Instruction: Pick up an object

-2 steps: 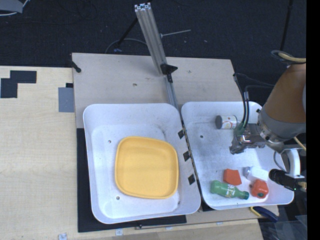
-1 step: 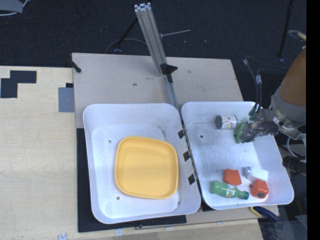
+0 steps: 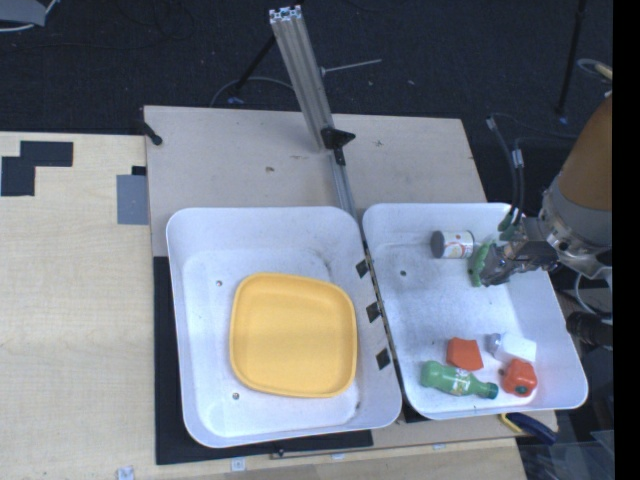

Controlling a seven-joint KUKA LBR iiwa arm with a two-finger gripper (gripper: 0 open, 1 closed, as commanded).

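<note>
At the right bin's [image 3: 560, 368] far edge the tool [image 3: 497, 266] hangs over a small green object [image 3: 482, 264], whether gripped cannot be told; it looks light, stiff and slippery, best pinched across its narrow middle.

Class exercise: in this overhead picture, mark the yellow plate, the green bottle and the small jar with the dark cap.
yellow plate [image 3: 293, 333]: camera view, the middle of its flat face.
green bottle [image 3: 455, 379]: camera view, the middle of its body.
small jar [image 3: 457, 244]: camera view, its pale body beside the dark cap.
</note>
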